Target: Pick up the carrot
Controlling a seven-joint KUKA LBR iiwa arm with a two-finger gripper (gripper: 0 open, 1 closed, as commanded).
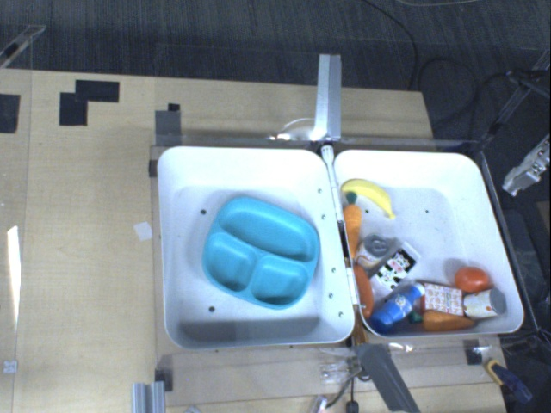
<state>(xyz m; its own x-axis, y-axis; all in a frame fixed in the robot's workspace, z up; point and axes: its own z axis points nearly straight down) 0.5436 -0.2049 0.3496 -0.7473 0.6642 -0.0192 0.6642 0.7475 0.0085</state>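
Bench (77, 256): pale wood, left third of frame, black marks upper left.
Left bin (185, 317): white, shallow, centre-left of frame.
Blue tray (258, 252): three-part dish, mid left bin, tilted a bit, apart from all four walls; bare floor all round it.
Carrot (353, 226): right bin, hard against its left wall, just right of the rim between the bins. Long axis runs up-down in frame, approx parallel to that wall. Dark green end at top, next to the banana; body runs down-frame from there.
Lower orange piece (364, 291): in line below the carrot, same wall; can't tell if same item or a second one.
Banana (370, 196): yellow, just up-right of carrot top.
Clutter: grey piece (376, 248) and black-white card (396, 267) close on carrot's right side; blue bottle (396, 308) lower down.
Right bin (430, 163): upper right part of floor bare, widest open room there.
Low-right corner: second orange veg (448, 321) lying left-right along lower wall, red-orange ball (472, 278) above it.
Gripper (527, 172): right edge of frame, outside bin rim, well apart from carrot; holds nothing visible; open/closed can't tell.
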